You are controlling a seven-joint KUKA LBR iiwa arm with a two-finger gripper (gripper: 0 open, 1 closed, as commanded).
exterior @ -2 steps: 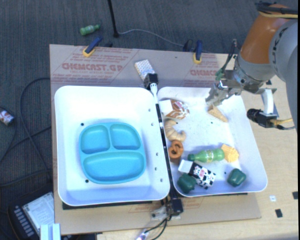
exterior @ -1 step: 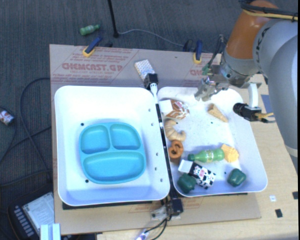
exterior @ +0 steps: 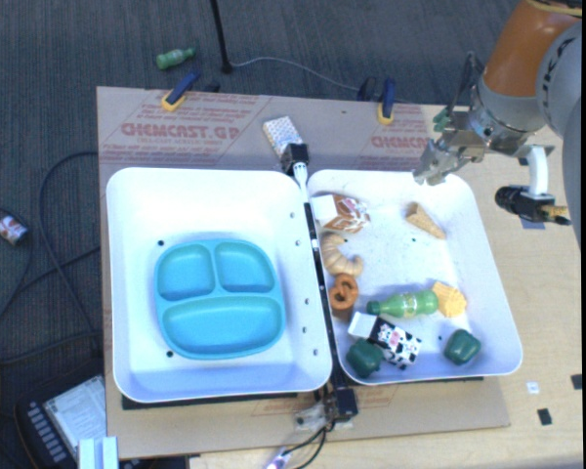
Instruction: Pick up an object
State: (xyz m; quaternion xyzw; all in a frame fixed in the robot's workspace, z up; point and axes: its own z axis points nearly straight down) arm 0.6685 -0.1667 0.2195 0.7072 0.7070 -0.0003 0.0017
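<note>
My gripper (exterior: pixel 432 171) hangs over the far rim of the right bin (exterior: pixel 488 262), near its back right corner, with nothing visible between its fingers. Below it in that bin lie a tan wedge (exterior: pixel 425 221), pastries (exterior: pixel 344 214) and a croissant (exterior: pixel 339 259) along the left wall, a brown ring (exterior: pixel 343 292), a green bottle (exterior: pixel 404 306), a yellow piece (exterior: pixel 451 301), a black-and-white cow toy (exterior: pixel 396 341) and two dark green pieces (exterior: pixel 364 358) (exterior: pixel 461 347) at the front.
The left bin (exterior: pixel 137 223) holds a blue divided tray (exterior: pixel 218 295). Clamps (exterior: pixel 181 90) (exterior: pixel 386 101) pin the cardboard at the back. A small brush-like tool (exterior: pixel 286 143) lies between the bins' far corners. Cables and a green bottle (exterior: pixel 174 58) lie on the floor.
</note>
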